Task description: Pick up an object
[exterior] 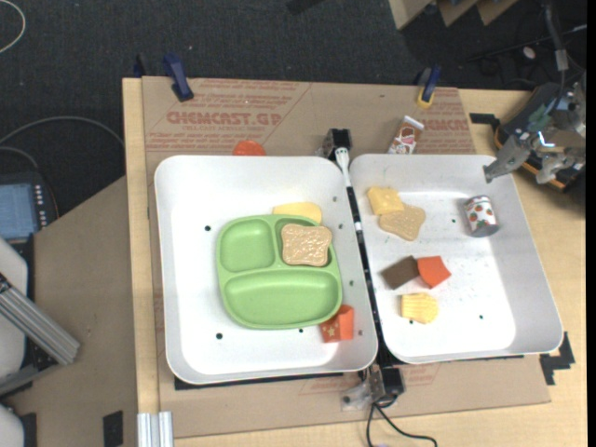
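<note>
My gripper (533,145) hangs at the right edge of the view, just beyond the far right corner of the right bin (531,277), with nothing seen in it. Nearest to it in that bin lies a small silver can with red dots (480,215). Further left are a yellow wedge (382,198) and a tan bread slice (406,223). Nearer the front lie a brown block (399,271), an orange-red block (434,270) and a yellow ridged piece (419,307).
The left bin (182,250) holds a green divided plate (270,291) with a toast slice (306,245) on it, a yellow piece (298,214) behind it and an orange block (340,324) at its front right. A small carton (405,136) stands behind the bins. Blue clamps (177,77) grip the board's far edge.
</note>
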Motion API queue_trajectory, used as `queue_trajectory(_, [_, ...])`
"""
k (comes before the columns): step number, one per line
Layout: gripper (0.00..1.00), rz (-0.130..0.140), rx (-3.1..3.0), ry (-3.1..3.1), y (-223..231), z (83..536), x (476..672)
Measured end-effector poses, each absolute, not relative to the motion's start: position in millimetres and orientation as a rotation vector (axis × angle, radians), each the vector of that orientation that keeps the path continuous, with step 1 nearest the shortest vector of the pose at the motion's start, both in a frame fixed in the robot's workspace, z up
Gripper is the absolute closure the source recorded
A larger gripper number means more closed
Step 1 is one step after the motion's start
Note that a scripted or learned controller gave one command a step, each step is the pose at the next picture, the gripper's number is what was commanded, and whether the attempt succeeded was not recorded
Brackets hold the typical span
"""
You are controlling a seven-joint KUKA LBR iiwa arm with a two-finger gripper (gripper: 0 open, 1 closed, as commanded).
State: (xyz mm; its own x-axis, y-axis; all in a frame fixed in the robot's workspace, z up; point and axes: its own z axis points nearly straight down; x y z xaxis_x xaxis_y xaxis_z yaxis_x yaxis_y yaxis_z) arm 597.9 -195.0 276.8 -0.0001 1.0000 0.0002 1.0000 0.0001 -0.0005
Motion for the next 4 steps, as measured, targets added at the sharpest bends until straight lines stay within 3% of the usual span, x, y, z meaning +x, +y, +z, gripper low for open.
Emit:
queue_trajectory(1, [0.00,0.010,-2.217,-2.212,-224.3,163.8,610.1])
queue_trajectory(2, [0.00,-0.009,-2.206,-2.219,-216.7,81.0,622.3])
queue_trajectory(3, [0.00,-0.003,-2.218,-2.227,-187.5,85.0,637.4])
queue_trajectory(4, [1.00,-0.004,-2.223,-2.227,-189.7,96.2,637.4])
